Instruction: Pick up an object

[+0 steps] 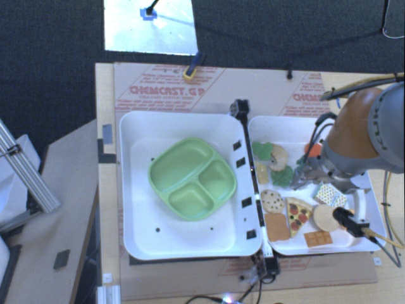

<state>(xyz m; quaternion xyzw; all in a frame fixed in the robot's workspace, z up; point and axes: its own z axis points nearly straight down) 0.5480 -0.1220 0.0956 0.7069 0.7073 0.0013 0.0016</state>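
In right bin [297,126]: claw [302,173] lowered among toy food beside green piece [283,176], poised for pick | grip state indiscernible | left bin [136,170]: green divided tray [192,178]

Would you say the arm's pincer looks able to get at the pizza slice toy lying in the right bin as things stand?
Probably yes: the triangular pizza slice toy lies uncovered in the right white bin, with the pincer just above it in the view. The round cookie and tan cracker beside it could crowd a grasp.
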